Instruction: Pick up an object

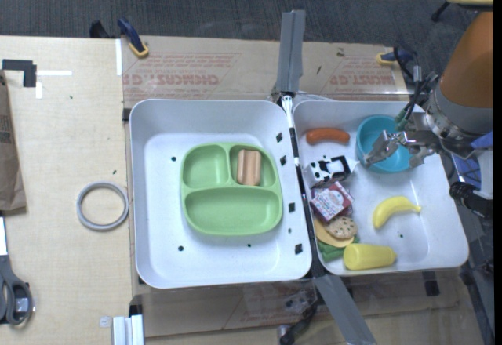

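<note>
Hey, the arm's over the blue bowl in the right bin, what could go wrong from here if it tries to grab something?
1. The gripper sits at the rim of the blue bowl; closing there may clip the rim and tip or slide the bowl rather than lift it.
2. The bowl lies close to the right bin's wall, so a push could jam it against the side.
3. The orange sausage lies just beside the bowl and could get knocked.
</note>
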